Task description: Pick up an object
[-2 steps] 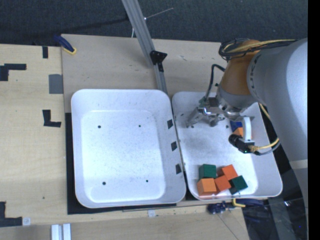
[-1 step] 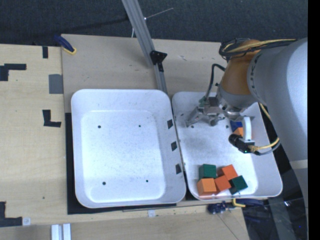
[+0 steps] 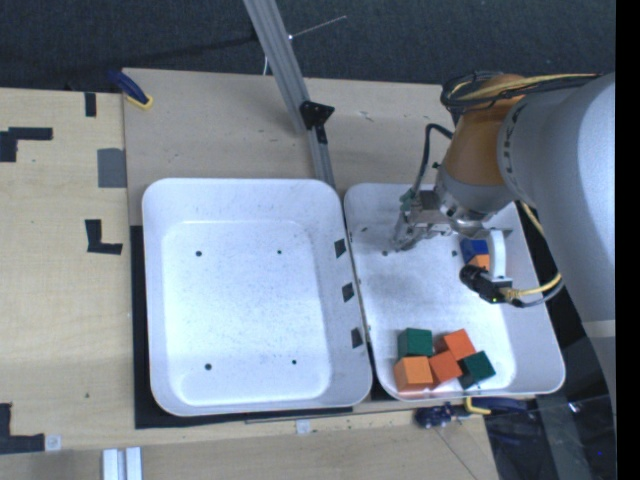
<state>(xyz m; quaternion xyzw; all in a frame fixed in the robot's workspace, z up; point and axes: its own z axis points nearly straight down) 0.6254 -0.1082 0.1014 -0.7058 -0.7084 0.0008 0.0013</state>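
Wooden bench [image 3: 60, 268] bears two white bins [image 3: 160, 368] (side by side); fingers [image 3: 405, 236] state unclear.

Two bins sit side by side on the bench [image 3: 60, 268], their inner walls touching. The left bin [image 3: 160, 208] lies at 9 o'clock of the right bin [image 3: 535, 368]. A cluster of blocks [image 3: 440, 356], touching one another, lies in the right bin toward its 6 o'clock wall. The gripper [image 3: 405, 236] hangs over the same bin near its 11 o'clock corner, well apart from the cluster. The arm [image 3: 560, 158] enters from 3 o'clock. A slanted rail [image 3: 280, 48] runs from 12 o'clock down to the gap between the bins.
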